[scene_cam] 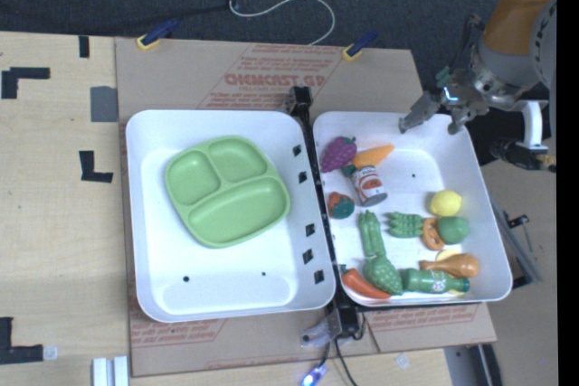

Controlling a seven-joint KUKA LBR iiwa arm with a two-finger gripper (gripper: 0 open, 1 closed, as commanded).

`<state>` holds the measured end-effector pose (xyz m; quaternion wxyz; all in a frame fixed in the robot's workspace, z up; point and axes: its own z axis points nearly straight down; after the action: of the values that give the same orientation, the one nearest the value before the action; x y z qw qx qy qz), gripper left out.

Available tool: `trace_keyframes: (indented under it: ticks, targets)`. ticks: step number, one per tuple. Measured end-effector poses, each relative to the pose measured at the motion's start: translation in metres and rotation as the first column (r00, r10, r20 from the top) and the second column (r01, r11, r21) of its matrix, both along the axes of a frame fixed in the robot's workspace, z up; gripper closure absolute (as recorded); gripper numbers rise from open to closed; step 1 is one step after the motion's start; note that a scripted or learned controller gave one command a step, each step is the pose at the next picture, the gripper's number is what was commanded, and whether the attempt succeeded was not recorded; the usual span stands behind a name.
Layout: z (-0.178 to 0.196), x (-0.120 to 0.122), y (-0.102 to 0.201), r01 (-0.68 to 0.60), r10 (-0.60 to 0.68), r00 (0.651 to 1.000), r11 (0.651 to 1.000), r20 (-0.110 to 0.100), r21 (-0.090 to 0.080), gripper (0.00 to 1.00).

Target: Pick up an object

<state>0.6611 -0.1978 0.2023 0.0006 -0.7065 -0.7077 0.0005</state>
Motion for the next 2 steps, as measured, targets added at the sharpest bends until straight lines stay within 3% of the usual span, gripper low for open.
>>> trace_keyframes:
  ticks: [1,2]
  targets:
    - [0.177,-0.05,0.048,-0.004,0.004,1.0,1.0,0.018,-0.002,0.0]
    - [0.214,-0.087,0.169,-0.013,0.013,1.0,1.0,0.006,0.004,0.0]
